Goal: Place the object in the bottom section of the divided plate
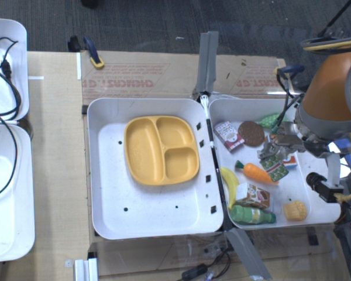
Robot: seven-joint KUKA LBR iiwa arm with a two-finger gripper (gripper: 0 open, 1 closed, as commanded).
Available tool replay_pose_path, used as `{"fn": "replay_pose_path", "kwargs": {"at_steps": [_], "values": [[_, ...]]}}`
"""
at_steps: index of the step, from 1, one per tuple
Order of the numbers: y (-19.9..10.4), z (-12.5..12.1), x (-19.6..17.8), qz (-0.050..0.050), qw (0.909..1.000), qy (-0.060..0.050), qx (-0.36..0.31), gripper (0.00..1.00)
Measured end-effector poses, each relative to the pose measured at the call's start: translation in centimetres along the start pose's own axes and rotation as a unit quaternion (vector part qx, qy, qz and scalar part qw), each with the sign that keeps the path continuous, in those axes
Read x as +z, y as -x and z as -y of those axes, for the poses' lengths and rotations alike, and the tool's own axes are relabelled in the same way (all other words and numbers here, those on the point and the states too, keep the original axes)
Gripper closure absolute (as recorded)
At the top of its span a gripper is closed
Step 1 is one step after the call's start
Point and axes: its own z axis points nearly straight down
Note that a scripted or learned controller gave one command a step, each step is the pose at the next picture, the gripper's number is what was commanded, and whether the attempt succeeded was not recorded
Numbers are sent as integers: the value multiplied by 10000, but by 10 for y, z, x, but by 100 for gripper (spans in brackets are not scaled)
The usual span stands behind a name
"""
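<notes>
Two white bins sit on your cardboard-topped bench. The gripper [276,151] hovers low in the right bin [322,215] — whether it is spread, I cannot tell. Just beneath lies a carrot [258,172] — light, stiff, slick; pinch mid-body. The divided plate [161,149] waits far left.

banana [229,183], carrot [258,172], green bottle [253,215], brown cookie [252,133]

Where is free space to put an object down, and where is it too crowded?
Free: the three sections of the plate, and the left bin's floor around it, widest along the front and left walls. Crowded: the right bin, where carrot, banana, bottle and packets lie close under the end effector.
</notes>
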Motion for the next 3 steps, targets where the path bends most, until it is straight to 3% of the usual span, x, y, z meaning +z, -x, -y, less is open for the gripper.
{"fn": "replay_pose_path", "kwargs": {"at_steps": [1, 2, 3], "values": [[-69, -32, 1, -1, 9994, 2, -351, 100], [-129, -67, -45, 6, 9936, 8, -1130, 100], [-175, -119, -41, 9, 9641, 14, -2656, 100]]}}
